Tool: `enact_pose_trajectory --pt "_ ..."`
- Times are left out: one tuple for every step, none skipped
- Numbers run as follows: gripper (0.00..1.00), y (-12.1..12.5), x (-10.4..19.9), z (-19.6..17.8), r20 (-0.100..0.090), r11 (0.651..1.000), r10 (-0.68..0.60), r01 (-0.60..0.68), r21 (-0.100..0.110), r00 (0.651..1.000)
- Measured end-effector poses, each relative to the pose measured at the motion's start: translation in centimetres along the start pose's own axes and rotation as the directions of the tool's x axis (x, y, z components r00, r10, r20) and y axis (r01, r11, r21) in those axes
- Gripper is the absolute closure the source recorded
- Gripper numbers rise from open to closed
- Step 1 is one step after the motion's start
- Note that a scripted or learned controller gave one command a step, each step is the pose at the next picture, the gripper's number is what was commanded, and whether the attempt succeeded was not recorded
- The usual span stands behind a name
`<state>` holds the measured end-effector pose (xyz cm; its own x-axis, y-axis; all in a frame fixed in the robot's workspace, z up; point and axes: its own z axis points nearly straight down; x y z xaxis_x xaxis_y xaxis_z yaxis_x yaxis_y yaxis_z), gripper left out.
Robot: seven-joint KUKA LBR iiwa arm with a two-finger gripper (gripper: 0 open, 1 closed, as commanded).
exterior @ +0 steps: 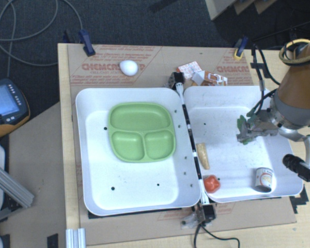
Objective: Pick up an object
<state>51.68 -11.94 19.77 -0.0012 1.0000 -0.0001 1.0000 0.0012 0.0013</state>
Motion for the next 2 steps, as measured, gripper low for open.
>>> enact_pose_trajectory --pt "1.0 2.2 4.9 -5.4 0.0 1.0 0.0 0.0 0.0 1.0" --pt "1.0 5.2 8.7 -5.0 0.0 1.0 0.0 0.0 -0.001 1.0"
